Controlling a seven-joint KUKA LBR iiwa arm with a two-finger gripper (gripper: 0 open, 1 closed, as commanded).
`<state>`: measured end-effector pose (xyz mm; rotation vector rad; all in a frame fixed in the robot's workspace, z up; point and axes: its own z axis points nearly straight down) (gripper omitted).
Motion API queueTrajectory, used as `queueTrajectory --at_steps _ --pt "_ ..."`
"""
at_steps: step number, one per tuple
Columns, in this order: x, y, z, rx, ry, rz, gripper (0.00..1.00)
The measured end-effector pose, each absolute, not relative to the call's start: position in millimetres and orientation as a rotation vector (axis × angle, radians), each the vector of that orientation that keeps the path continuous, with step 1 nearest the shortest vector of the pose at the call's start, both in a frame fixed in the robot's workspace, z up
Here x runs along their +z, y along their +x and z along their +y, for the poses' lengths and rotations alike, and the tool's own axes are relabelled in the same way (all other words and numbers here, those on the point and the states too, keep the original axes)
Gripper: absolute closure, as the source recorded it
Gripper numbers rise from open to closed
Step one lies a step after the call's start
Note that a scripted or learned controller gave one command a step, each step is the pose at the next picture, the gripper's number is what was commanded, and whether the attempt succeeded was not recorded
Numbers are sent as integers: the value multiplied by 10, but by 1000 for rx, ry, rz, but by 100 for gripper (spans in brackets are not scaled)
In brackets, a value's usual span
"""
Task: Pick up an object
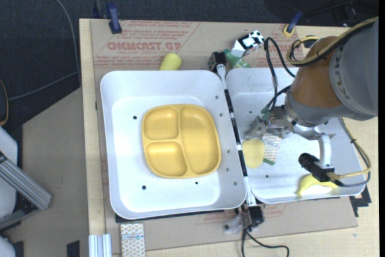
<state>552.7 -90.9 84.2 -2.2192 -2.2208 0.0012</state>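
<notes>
My gripper (269, 128) hangs low over the left part of the right bin (252, 84), under the grey arm and its orange band. Just below it lie a pale yellow rounded object (252, 153) and a small speckled white packet (272, 147), side by side and touching. The gripper's tip is right above the packet's upper edge; nothing shows as lifted. A yellow banana-shaped object (315, 186) lies at the bin's front right corner. In the left bin (120, 129) sits a yellow divided plate (180, 140).
Outside the bins, a yellow cylinder (171, 61) lies on the cardboard behind the left bin. A cluster of green, black and white items (243, 50) sits behind the seam between the bins. Cables run over the right bin's back wall.
</notes>
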Motion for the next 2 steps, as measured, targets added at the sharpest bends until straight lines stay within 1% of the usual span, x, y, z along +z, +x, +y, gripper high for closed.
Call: queueTrajectory --at_steps 1,2 --pt "848 5428 -971 1 -2221 -2219 0" --pt "846 5168 -941 0 -2222 -2219 0"
